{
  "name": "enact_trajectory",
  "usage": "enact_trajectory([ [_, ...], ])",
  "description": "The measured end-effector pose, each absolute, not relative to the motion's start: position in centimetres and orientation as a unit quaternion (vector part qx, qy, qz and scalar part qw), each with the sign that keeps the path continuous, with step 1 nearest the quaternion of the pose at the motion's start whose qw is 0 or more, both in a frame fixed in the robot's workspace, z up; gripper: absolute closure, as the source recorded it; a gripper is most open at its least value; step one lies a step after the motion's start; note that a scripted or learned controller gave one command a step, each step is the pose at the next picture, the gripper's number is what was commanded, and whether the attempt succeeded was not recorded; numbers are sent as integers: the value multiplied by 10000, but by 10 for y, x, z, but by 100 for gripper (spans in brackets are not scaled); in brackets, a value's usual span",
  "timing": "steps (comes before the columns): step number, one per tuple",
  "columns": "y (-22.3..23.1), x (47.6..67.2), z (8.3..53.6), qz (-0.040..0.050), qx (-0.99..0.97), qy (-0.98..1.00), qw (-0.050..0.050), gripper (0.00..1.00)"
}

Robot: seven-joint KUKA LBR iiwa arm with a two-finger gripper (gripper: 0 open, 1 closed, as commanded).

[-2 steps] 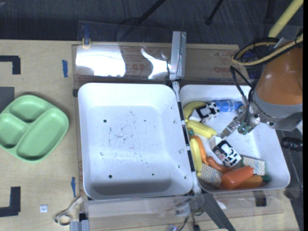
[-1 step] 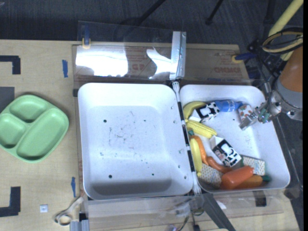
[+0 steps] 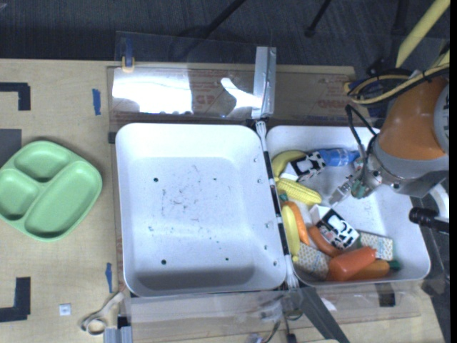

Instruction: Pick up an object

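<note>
Green tray (image 3: 47, 189), yellow corn (image 3: 298, 190), orange carrot (image 3: 319, 239)

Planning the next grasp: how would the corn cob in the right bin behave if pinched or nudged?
The corn cob looks rounded and elongated, so it may roll sideways. Its glossy skin suggests slipping. Being wedged against the banana, it would probably shift that too.

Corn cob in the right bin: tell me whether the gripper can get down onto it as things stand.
Probably yes. The corn cob lies on top of the pile with its upper side uncovered, and the gripper hangs over the same bin just right of it. The banana crowds its upper end.
</note>
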State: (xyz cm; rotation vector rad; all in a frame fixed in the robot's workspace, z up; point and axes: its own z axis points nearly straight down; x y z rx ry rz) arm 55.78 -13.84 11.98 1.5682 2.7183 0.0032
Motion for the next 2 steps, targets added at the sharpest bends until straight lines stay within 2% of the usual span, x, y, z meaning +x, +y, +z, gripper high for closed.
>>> enact_trajectory([
  [1,-206,532,180,5,6358,7719,19,100],
  [2,-224,537,197,1,7324,6809,13,100],
])
